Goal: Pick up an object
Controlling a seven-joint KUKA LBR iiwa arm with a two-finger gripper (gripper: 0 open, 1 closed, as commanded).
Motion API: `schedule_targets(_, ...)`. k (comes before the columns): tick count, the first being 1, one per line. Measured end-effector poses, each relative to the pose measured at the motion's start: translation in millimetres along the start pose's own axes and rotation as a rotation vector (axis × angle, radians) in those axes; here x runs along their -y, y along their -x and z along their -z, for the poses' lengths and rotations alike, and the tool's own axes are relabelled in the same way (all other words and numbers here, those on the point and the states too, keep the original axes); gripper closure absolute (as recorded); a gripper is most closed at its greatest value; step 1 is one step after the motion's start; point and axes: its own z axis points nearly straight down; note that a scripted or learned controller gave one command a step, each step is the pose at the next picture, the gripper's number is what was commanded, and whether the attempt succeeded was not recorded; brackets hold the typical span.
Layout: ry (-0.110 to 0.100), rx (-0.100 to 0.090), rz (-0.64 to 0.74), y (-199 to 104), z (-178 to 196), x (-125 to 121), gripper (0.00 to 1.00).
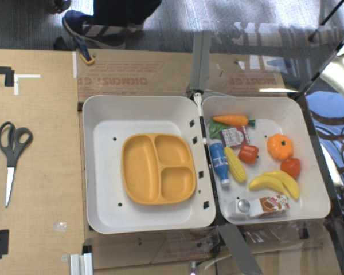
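The right bin (309, 153) holds several toy foods. A carrot (232, 120) lies at its back, with a green piece (215, 129) and a small red-and-white carton (236, 136) just in front of it. A blue bottle (219, 160) and a corn cob (235, 164) lie side by side near the left wall. A red pepper (248, 153), an orange pumpkin (280, 146) and a red tomato (290, 167) sit further right. Bananas (275, 181), a brown-and-white carton (269, 205) and a small silver can (242, 205) lie at the front.
The left bin (103, 153) holds a yellow divided plate (159, 168). Scissors (11, 148) lie on the wooden bench at far left. A person's shoe (86, 27) stands on the floor beyond the bench. Cardboard lies under both bins.
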Motion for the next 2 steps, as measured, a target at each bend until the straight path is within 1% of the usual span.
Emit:
schedule_targets(1, 0.001, 0.0, 0.204, -0.1, 0.0, 0.0, 1.0)
schedule_targets(2, 0.001, 0.001, 0.511, -0.8, -0.3, -1.2, 1.0)
